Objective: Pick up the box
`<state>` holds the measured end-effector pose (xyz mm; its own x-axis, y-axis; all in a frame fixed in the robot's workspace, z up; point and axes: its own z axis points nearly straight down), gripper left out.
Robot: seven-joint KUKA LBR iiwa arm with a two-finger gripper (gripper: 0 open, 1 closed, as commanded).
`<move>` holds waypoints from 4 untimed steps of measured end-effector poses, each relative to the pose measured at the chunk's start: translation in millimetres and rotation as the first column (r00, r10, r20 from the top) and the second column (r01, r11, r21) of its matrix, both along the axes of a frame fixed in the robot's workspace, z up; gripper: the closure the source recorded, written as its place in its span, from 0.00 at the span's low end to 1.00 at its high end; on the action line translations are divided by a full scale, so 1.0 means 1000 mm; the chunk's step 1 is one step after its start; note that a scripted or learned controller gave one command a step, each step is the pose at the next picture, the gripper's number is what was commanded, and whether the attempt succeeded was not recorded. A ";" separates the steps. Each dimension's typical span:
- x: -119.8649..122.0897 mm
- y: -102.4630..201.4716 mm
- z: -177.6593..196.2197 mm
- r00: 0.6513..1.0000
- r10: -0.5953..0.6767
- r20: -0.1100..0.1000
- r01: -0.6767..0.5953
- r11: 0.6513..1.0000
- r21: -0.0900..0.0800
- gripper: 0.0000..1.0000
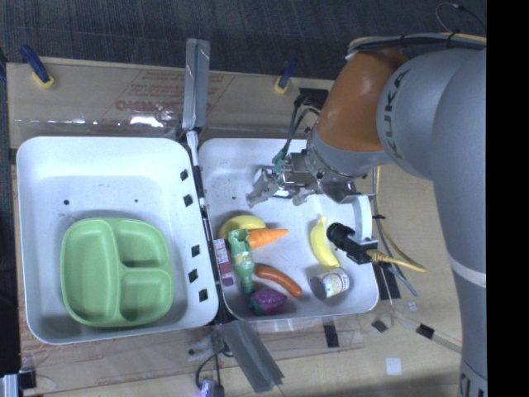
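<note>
We judge the slim box [221, 260] at the right bin's [364, 304] left wall light, rigid; grasp its long sides. Gripper [263, 190] spread, empty.

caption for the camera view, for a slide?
Gripper hovers over the right bin of toy food, the box untouched at its left wall; green tray in the left bin.

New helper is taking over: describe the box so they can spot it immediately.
Look in the right bin, along its left wall. The box stands there, slim and dark red, beside the green bottle. It is the one flat, straight-edged item among rounded toy foods.
</note>
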<state>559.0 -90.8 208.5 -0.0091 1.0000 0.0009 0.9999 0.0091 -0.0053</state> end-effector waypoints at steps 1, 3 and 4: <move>-0.026 0.138 -0.018 0.999 -0.039 0.001 0.039 0.999 -0.001 0.00; -0.082 0.110 0.013 0.999 -0.041 0.003 0.041 0.999 -0.001 0.00; -0.082 0.096 0.095 0.969 -0.248 0.004 0.248 0.969 -0.001 0.00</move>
<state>476.8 5.5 303.4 0.2390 0.9710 0.0002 0.9710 -0.2390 -0.0015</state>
